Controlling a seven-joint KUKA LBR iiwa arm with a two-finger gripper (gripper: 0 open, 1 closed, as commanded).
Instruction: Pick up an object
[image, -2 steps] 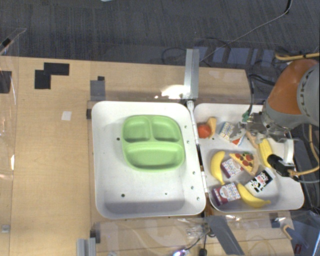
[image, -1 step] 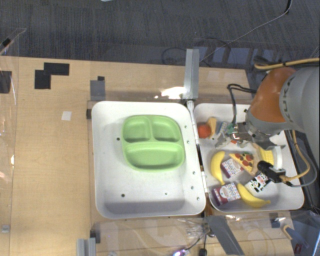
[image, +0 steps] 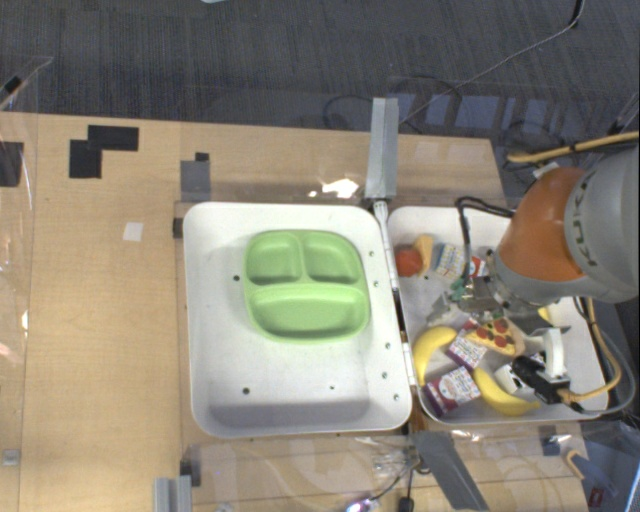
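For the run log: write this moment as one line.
arm: over right bin | bananas, tomato: in right bin | green tray: in left bin

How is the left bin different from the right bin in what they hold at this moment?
The left bin holds one thing, a green divided plate, lying flat; the right bin holds a jumble of small things, among them a banana and a red ball. The arm hangs over the right bin, not the left bin. Both are shallow, white and side by side.
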